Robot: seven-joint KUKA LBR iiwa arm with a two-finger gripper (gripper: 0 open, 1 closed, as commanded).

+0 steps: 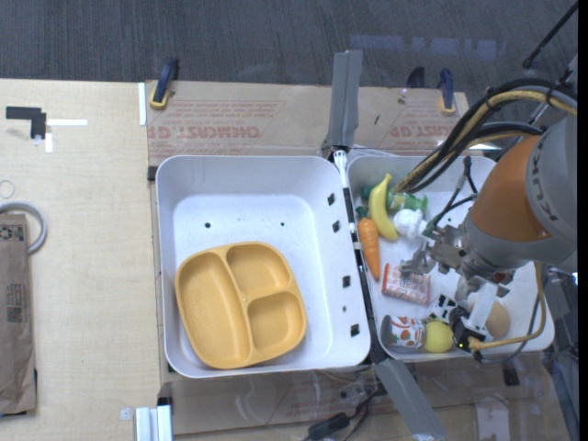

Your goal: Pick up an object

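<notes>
The gripper hangs low in the right bin, just above a red-and-white packet; whether it is open or closed cannot be made out. Beside it lie a carrot, a banana and a green-and-white toy. Nearer the front wall sit a lemon and a small printed can. The left bin holds a yellow plate with 3 compartments.

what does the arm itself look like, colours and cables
The arm is grey with a broad orange band above the wrist. Black and yellowish cables loop along its upper side down toward the wrist. The pincer end is a cluster of grey metal and black parts with thin black wires around it.
</notes>
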